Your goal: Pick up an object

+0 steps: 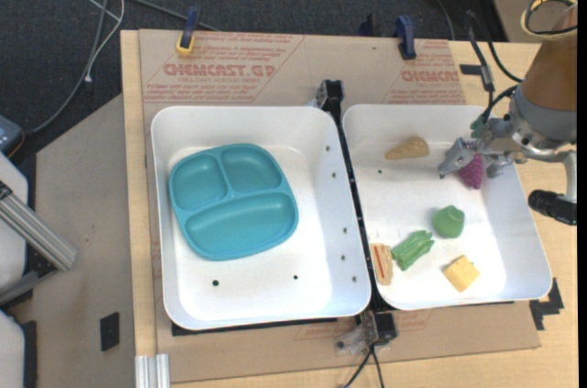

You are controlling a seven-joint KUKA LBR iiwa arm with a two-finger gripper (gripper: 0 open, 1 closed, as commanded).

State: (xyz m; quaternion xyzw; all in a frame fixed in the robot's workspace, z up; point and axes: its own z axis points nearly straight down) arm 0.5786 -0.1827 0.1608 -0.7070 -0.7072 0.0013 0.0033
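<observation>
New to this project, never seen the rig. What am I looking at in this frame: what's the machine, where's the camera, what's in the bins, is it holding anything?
One camera, fixed above the bench, looks down at a slant on two shallow white bins side by side. The left bin holds a teal divided plate. The right bin holds small toy foods: a tan piece, a green round piece, a green leafy piece, a yellow block, a striped piece by the left wall, and a purple piece.

The machine is a robot arm with an orange band, reaching in from the right. Its gripper sits low over the purple piece, right at it. Whether it has actually gripped it is too small to tell here.
</observation>
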